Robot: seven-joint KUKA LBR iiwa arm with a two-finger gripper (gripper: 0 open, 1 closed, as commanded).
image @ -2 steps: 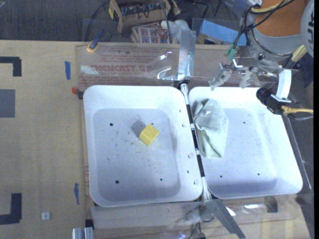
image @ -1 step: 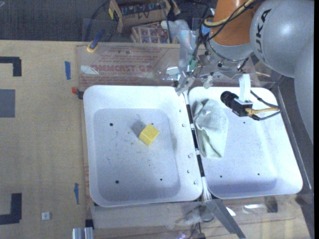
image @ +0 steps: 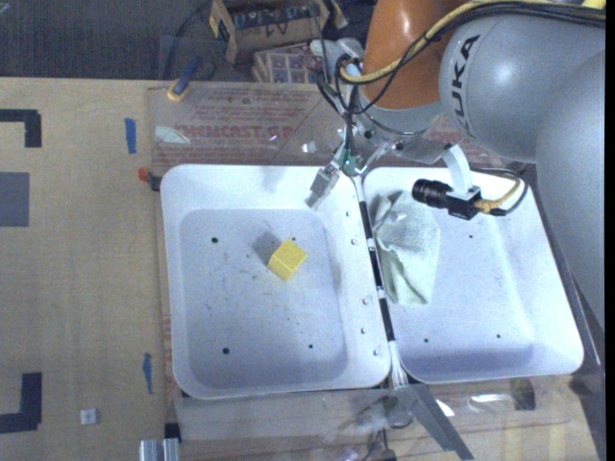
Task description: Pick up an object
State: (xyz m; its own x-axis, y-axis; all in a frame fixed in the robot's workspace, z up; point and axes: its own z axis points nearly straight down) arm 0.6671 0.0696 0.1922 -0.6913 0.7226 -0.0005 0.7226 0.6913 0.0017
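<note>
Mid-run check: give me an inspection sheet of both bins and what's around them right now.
Surface: two white bins side by side, left bin, right bin.
Job's things: yellow block in the left bin; pale crumpled cloth in the right bin.
Clutter: nothing seen.
Hand: hand above the left bin's far edge, apart from the block.
Cables: yellow cable along the arm.
Surroundings: blue tape on the bench.

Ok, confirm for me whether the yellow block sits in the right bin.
No, the yellow block lies in the left bin, while the right bin holds a pale crumpled cloth.
</note>
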